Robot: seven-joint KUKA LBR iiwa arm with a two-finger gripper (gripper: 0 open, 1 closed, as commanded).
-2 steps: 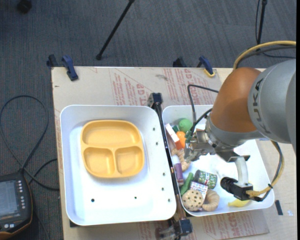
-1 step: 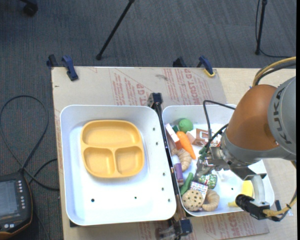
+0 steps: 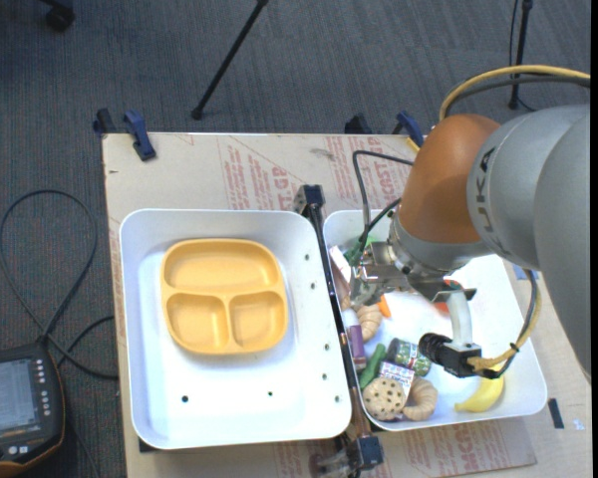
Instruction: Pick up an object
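Grey arm (image 3: 538,197) hangs over the right bin (image 3: 526,391); its pincer (image 3: 367,285), grip state unreadable, sits just above the toy food (image 3: 399,386).

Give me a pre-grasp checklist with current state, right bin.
1. Targets present: ok, cookie, banana and croissant in right bin.
2. Gripper over right bin: ok, near its left wall.
3. Object held: cannot tell.
4. Clutter at left wall: not ok, items crowded together.
5. Left bin untouched: ok, yellow tray sits flat.
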